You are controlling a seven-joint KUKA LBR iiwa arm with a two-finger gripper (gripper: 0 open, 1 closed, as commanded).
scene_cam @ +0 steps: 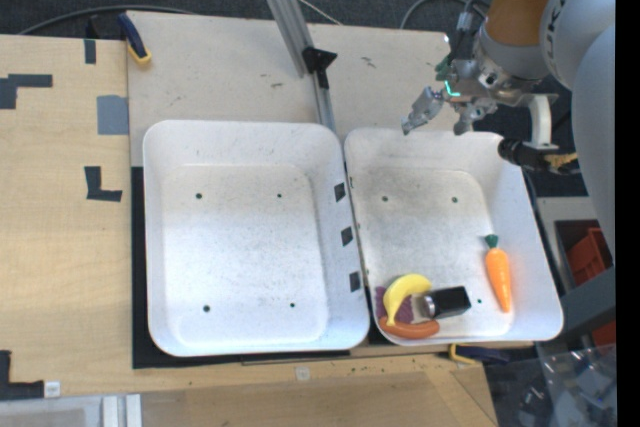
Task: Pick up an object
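Observation:
My gripper (437, 115) hangs above the far rim of the right bin (420, 195), its two fingers spread open with nothing between them. In that bin's near part lie an orange toy carrot (499, 277) with a green tip by the right wall, a yellow banana (404, 291), a small black block (449, 301) and a red sausage-shaped piece (410, 327) at the near rim. All of these lie well below and apart from the gripper.
The left bin (240, 235) stands beside the right one, with black clips along the shared rim. A slanted metal pole (290, 15) rises behind the bins. A yellow and blue clamp (135, 40) lies at the bench's far left corner.

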